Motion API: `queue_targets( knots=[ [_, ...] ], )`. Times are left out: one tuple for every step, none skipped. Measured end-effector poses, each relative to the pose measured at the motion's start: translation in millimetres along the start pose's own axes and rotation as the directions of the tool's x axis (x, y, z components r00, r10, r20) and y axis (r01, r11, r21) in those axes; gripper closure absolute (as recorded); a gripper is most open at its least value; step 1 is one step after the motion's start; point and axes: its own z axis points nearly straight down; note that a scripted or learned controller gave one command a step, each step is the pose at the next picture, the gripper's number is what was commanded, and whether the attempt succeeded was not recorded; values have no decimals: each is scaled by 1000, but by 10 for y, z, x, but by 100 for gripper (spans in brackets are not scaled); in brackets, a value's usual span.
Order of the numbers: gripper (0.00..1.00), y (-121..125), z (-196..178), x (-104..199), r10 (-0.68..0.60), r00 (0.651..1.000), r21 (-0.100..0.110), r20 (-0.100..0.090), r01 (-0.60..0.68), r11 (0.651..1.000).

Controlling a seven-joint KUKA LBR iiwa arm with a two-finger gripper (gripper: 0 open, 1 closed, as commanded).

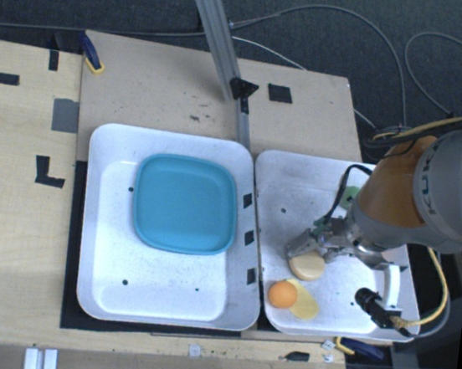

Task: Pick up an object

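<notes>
- The bench (10, 193) on the far left carries nothing the task needs; the work is all on the other side.
- The left bin (95, 288) holds a turquoise square plate (184, 204), flat and well apart from the arm. It is wide and low, a poor thing to grab, so I would leave it alone.
- The right bin (291, 179) holds the likely targets near its front edge: an orange ball (282, 294), touching or just beside a pale yellow flat piece (305, 306), and behind them a tan rounded object (308, 267).
- The gripper (317, 248) sits low over the tan rounded object, at its upper edge; this looks like the approach to a grasp on it.
- Whether the fingers are apart, together or clamped on anything cannot be told: the wrist hides them from above.
- To do the step well, centre the fingers over the tan rounded object's middle rather than its rim, since a rounded shape will likely squirt out from an edge pinch.
- Go down until the tips straddle it close to the bin floor, then close, and lift straight up.
- Keep clear of the orange ball just in front; a nudge would probably send it rolling.
- The arm (397, 201) enters from the right, over the right bin's far side.
</notes>
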Motion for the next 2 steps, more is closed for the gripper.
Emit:
queue_targets(
  knots=[
    [100, -57, -443, 28, 0, 1000, -4, 1, 0, 1000],
    [100, -73, -1065, 26, 0, 1000, -6, 1, 0, 1000]
  ],
)
